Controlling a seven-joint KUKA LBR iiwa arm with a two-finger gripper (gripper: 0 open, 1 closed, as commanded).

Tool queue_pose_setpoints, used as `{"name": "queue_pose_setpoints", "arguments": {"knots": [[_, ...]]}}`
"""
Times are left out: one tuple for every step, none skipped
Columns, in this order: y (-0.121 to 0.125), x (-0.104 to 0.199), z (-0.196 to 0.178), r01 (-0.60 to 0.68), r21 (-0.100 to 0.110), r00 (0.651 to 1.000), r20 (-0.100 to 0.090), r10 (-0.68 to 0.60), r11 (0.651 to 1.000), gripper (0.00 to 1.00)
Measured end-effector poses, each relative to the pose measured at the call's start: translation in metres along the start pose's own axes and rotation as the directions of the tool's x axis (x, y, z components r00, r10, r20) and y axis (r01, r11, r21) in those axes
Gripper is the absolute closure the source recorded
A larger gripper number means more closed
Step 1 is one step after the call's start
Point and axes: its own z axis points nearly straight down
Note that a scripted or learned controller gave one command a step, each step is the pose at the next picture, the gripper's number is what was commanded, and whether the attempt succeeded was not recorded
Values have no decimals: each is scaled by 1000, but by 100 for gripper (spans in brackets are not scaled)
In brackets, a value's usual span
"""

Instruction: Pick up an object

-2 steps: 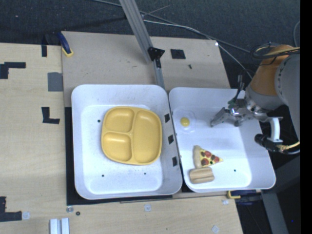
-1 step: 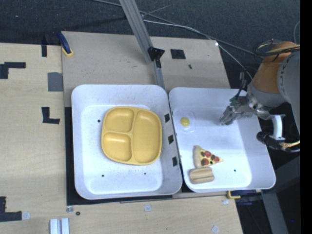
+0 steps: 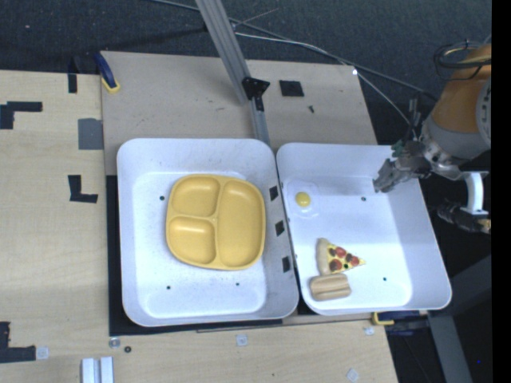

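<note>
The right bin (image 3: 415,238) holds a toy fried egg (image 3: 303,199) near its left wall, a toy pizza slice (image 3: 336,257) toward the front, and a tan bread roll (image 3: 330,287) just in front of the pizza. My gripper (image 3: 386,179) hangs over the bin's far right part, well right of the egg and apart from all three toys. Nothing shows between its dark tips.
The left bin (image 3: 144,214) bears a yellow divided plate (image 3: 215,220) in its middle. A grey pole (image 3: 227,38) slants across the bench behind the bins. Cables trail over the dark floor at the back.
</note>
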Motion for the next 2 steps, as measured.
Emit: {"name": "queue_pose_setpoints", "arguments": {"knots": [[8,4,-62,1,-2,1000,1,-1,1000,100],[9,4,-87,0,2,1000,-1,0,1000,100]]}}
